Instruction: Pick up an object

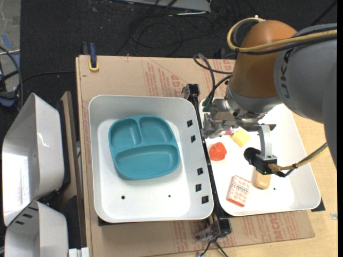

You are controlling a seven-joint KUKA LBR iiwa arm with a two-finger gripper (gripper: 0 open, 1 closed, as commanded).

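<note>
The right bin holds several small objects: a red lump, a yellow block, a red and white packet and a tan piece. My gripper hangs low over the bin's far left corner, just above the red lump and left of the yellow block. The grey wrist and orange band hide much of the bin's far part. A bit of pink peeks out under the wrist.
The left bin holds a teal divided plate. A ridge with black clips separates the two bins. A black cable fitting hangs off the arm over the right bin. White tubs stand left of the bench.
</note>
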